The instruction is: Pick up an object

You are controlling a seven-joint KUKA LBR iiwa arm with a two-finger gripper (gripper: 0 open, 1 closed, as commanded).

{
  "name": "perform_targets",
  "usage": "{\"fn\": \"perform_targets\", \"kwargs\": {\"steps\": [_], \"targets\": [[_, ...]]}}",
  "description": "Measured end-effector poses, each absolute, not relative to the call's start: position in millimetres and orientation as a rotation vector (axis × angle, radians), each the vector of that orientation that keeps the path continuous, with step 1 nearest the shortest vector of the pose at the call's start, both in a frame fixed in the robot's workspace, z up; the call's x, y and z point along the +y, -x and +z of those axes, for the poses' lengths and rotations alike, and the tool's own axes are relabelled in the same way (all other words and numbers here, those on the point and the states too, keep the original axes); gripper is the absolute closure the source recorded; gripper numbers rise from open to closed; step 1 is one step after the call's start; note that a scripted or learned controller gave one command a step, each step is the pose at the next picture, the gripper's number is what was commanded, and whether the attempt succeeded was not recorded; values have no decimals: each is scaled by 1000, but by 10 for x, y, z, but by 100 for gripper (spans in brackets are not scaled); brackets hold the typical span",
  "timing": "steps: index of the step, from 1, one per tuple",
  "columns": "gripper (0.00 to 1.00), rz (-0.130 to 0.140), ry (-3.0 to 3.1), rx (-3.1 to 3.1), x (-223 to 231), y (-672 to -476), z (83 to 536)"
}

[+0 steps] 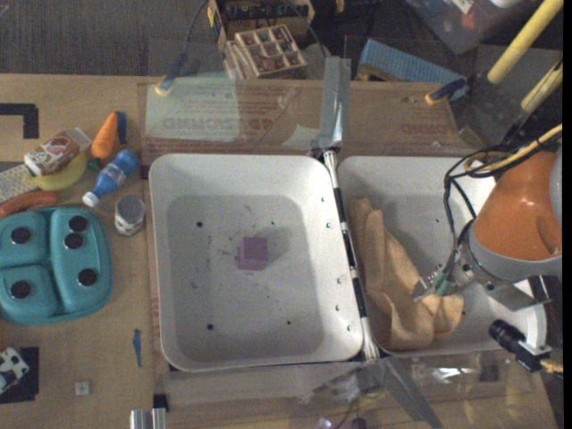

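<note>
- My end effector [438,284] sits low on the tan cloth [393,275] in the right bin [402,172]; grip state unclear, I cannot tell.
- Risk: cloth slips free on lifting, being limp.

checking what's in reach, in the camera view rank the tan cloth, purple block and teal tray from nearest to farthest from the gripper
1. tan cloth, right bin, right at the gripper
2. purple block, middle of the left bin
3. teal tray, on the bench left of both bins
</note>
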State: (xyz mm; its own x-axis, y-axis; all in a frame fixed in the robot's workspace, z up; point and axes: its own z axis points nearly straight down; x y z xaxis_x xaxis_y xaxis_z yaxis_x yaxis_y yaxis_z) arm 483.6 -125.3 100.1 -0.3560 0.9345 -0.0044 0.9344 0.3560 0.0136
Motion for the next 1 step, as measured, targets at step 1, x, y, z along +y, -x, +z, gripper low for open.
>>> {"fn": "perform_targets", "kwargs": {"steps": [1], "targets": [[100,1,-1697,2640,-626,-5440,2897]]}}
